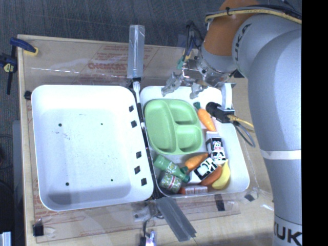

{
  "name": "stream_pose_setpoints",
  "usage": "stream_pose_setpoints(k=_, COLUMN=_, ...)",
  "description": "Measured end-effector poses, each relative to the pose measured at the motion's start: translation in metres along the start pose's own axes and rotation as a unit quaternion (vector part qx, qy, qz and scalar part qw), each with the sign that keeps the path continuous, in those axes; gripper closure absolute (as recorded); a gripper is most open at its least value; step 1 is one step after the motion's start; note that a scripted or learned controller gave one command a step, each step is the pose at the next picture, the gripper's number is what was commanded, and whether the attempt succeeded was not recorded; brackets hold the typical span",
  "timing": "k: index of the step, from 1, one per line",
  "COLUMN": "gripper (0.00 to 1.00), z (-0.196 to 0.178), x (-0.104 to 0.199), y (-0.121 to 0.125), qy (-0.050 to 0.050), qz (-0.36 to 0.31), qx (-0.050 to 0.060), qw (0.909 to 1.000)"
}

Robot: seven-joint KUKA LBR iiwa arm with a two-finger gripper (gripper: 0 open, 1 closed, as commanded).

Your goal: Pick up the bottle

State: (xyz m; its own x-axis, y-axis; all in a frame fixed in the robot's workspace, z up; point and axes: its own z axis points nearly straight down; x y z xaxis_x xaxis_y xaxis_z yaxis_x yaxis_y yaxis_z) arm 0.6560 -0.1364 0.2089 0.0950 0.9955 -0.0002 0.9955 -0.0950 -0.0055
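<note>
I have the claw hanging released over the far edge of the right bin, grasping nothing. The bottle lies at the near-left corner beside the tray. Approach stage: next, travel nearer and descend.

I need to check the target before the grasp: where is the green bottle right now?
The green bottle lies on its side in the right bin, near its front left corner, just below the green divided tray and left of the carrot.
</note>
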Motion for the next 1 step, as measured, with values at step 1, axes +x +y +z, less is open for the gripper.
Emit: stream_pose_setpoints(k=1, gripper=0.0, z=0.1021, x=0.0117, y=0.001, qy=-0.004, qz=-0.02, qx=-0.004, qw=0.9998)
